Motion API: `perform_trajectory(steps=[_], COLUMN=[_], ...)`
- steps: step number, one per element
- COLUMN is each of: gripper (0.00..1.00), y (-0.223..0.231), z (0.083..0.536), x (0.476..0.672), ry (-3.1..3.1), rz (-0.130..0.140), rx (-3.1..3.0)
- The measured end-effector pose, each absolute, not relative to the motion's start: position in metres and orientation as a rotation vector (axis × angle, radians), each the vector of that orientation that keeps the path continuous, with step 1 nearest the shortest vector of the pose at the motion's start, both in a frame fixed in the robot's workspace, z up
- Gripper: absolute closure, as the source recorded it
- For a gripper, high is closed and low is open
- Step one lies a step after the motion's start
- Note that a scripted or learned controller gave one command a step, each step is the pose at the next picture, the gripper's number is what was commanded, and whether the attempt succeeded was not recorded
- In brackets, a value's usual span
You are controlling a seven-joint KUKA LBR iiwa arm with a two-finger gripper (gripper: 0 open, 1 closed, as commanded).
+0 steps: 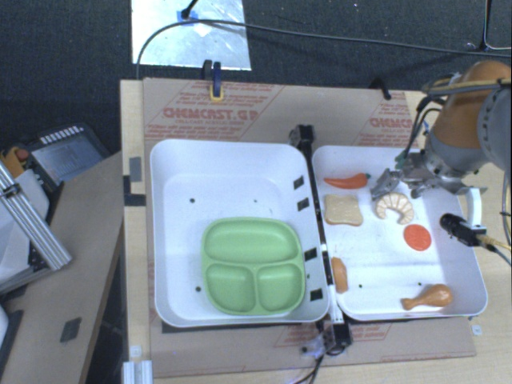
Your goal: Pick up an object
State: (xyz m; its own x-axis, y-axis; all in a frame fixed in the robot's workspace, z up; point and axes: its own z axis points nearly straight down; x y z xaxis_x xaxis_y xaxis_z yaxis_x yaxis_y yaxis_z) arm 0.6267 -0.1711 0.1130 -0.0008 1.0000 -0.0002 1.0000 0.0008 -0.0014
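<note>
In the right bin lie several toy foods. An orange-red pepper is at the back left, with a bread slice just in front of it. A pale croissant sits near the middle and a red round slice is to its right. A drumstick lies at the front right, and a small orange piece rests against the left wall. My gripper hangs low just above and behind the croissant, beside the pepper's tip. Nothing shows held in it.
The left bin holds a green divided plate at its front. A black divider runs between the bins. The arm's grey wrist and orange band hang over the right bin's back right corner.
</note>
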Motion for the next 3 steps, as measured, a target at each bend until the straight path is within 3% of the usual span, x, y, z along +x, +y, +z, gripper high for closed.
perform_trajectory(steps=[1, 3], gripper=[1.0, 1.0], y=[-0.171, -0.155], z=[0.126, 0.243], x=[0.628, 0.631], ry=[-2.226, -2.233], rz=[-0.002, -0.008], rx=[-2.222, -2.22])
